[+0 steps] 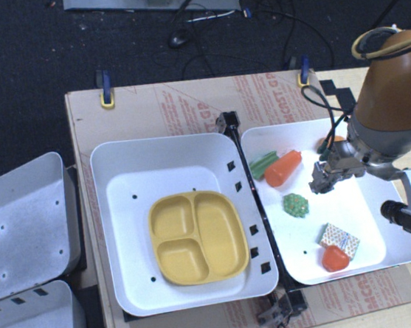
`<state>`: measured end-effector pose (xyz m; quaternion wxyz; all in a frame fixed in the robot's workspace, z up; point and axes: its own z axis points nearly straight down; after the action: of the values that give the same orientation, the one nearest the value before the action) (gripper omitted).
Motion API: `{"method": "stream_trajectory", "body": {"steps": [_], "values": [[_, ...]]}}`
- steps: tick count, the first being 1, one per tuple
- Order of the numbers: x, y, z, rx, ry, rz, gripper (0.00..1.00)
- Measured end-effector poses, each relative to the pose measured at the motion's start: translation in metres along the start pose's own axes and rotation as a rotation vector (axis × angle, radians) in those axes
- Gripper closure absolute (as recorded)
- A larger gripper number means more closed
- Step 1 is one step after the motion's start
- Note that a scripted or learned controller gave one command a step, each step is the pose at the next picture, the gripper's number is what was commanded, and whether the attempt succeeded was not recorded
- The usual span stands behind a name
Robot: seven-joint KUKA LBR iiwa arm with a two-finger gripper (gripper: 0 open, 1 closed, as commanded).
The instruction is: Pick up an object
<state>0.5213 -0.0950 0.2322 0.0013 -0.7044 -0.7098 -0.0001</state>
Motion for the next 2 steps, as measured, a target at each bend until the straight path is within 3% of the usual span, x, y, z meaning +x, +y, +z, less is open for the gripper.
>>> {"method": "stream_trajectory", "body": {"steps": [2], "values": [[0.097, -0.026, -0.004, 0.001, 0.0, 0.0, 1.0]]}}
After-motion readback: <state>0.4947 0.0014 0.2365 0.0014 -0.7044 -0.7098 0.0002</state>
